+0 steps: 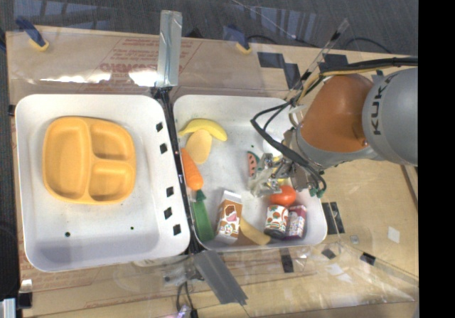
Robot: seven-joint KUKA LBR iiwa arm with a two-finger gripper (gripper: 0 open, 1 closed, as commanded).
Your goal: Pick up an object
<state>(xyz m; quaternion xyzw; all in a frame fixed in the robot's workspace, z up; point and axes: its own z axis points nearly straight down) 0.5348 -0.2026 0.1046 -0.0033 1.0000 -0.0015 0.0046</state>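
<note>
Left bin (43, 238): one yellow tray (89, 159), three compartments, nothing else in it

Right bin (227, 104): banana (204, 127) and pale slice (200, 146) at the far left corner; carrot (191, 171) and green piece (202, 215) along the left wall; watermelon wedge (252, 163) mid-bin; two cartons (229, 220) (276, 220), a dark pouch (296, 223) and a tan piece (253, 235) along the near wall; tomato (282, 195) just above the right carton

Gripper (267, 176): low in the right bin, between wedge and tomato, near both; cannot tell its state, cables and clutter mask it

Status: nothing seen lifted; every item appears to lie on the bin floor. Judged at the approach or grasp stage, likely target wedge or tomato. Left to do: secure one item, raise it clear
</note>
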